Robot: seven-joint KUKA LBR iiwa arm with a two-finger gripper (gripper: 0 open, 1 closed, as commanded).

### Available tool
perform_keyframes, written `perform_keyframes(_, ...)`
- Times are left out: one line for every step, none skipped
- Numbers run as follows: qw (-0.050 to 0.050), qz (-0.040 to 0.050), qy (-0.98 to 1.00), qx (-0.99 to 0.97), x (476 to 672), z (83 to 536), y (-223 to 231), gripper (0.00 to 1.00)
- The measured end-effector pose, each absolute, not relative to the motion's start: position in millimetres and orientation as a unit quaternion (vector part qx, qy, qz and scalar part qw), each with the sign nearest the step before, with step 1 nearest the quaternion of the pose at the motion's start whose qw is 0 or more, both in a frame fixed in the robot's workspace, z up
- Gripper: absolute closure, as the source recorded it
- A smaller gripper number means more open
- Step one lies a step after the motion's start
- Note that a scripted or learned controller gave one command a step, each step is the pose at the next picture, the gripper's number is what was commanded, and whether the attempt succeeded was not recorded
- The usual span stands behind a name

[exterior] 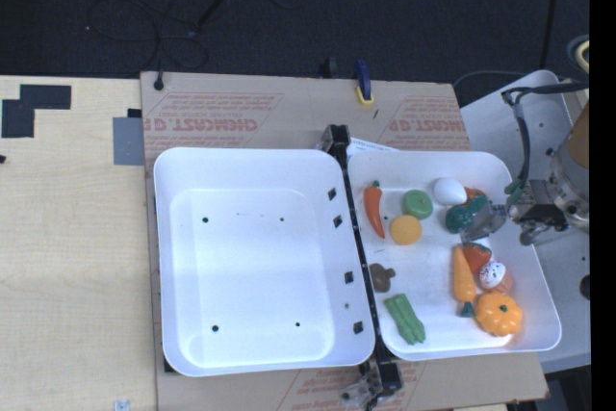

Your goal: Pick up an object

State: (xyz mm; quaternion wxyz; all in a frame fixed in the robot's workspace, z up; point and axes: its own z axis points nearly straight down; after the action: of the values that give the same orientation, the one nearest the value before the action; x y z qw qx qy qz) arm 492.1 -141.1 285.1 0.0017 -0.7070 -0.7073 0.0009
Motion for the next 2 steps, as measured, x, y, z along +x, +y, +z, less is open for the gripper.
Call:
perform_keyframes(0.002,0.0021,-0.707,-0.708,530.9,179.6,-201.1,0.0)
perform_keyframes(0.0,0.0003,-0.709,-0.705,577.0,83.4,-208.1,0.0)
